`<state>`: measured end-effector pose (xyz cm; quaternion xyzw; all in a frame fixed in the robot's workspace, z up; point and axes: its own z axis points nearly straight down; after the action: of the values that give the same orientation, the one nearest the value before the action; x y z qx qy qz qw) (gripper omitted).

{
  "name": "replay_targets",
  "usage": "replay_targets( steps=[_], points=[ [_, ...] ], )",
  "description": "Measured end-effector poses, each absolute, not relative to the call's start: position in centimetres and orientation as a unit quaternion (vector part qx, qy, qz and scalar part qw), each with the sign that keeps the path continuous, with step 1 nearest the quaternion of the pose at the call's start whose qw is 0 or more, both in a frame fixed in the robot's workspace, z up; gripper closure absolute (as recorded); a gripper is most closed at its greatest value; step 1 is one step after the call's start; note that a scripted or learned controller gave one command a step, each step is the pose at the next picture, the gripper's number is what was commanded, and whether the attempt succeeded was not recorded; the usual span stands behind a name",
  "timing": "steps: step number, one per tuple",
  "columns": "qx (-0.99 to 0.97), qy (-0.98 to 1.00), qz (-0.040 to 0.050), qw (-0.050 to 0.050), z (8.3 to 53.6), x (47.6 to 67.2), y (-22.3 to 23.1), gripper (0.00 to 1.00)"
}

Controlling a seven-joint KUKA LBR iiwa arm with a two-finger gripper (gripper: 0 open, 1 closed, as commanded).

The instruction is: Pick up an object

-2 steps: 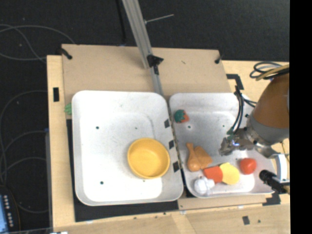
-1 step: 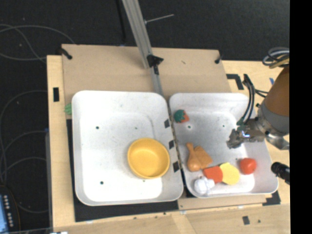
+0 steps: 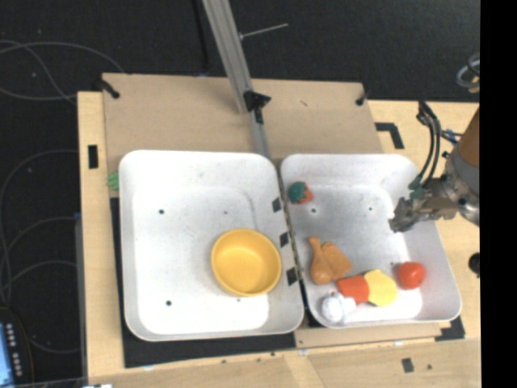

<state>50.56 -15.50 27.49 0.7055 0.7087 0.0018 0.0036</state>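
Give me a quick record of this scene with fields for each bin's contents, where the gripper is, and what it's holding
left bin: yellow bowl, upright
right bin: small green ball near the far left corner; orange bottle-shaped toy, red block, yellow piece, red ball and white object clustered along the near edge
gripper: over the right bin's right side, apart from the cluster
held: nothing visible between the fingers

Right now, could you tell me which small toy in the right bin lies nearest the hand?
The red ball, alone beside the bin's right wall, just below the hand.
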Motion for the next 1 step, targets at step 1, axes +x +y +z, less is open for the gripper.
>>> replay_targets(
  steps=[1],
  points=[
    [0.704,0.710,0.0013,0.000,27.84,50.64,-9.71,1.00]
  ],
)
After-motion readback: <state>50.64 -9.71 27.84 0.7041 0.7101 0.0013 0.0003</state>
